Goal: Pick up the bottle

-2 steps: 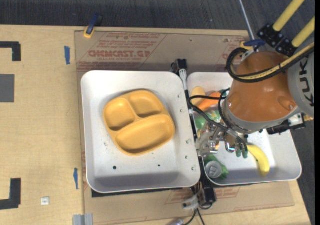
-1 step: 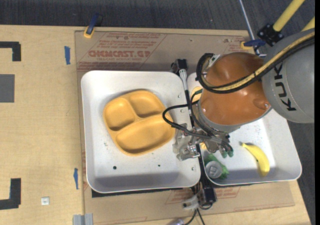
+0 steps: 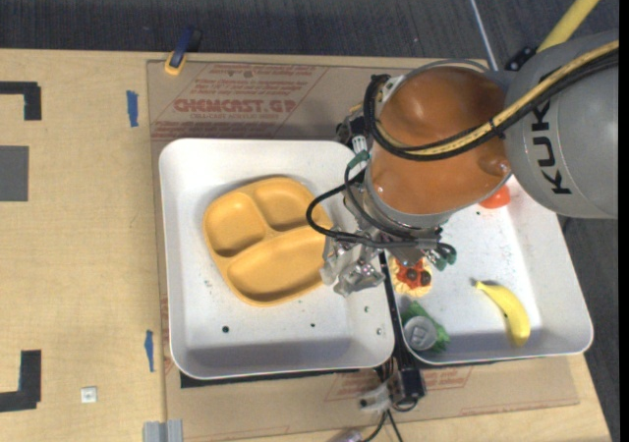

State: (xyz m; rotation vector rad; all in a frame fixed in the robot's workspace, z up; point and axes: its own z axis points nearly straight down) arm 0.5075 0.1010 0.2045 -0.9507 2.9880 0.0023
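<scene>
Bottle [image 3: 423, 332] lies in the right bin [image 3: 550, 234], tucked into its near-left corner, hard against the wall shared with the left bin [image 3: 187, 234]; cap end faces the camera, a grey round top with a green body showing behind it; most of the length is foreshortened or hidden, so shape is a guess — probably a small plastic bottle, lying tilted on its side.

Handling, as a judgement: light, fairly stiff, smooth-skinned and round, so apt to roll or squirt out of a pinch; best hold looks to be across the body just behind the cap, fingers astride the narrow way; the corner walls crowd one side and leave little room for a finger there.

Gripper [image 3: 356, 268] hangs over the divider between the bins, at the right edge of the yellow divided plate [image 3: 263, 251] in the left bin; bottle sits near it, toward the camera and apart from it; the metal fingers are a tangle of glare under the orange wrist band [image 3: 437, 140], and I cannot tell how the jaws stand; nothing visibly between them.

Also in the right bin: a banana [image 3: 506, 310] well to the right of the bottle; a small orange-red object [image 3: 413, 275] just beside the gripper; another orange thing [image 3: 496, 196] half under the arm.
</scene>
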